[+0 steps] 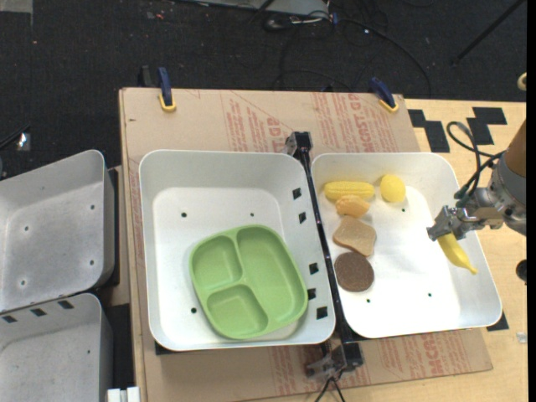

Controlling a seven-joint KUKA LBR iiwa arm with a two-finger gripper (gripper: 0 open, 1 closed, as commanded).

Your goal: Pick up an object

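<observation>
Gripper at the banana, right bin's 3 o'clock edge

The grey two-finger gripper (445, 227) sits over the yellow plastic banana (457, 252) (jaw state: cannot tell), apparently because it lies apart from the round brown cookie (354, 272) at 9 o'clock.
</observation>
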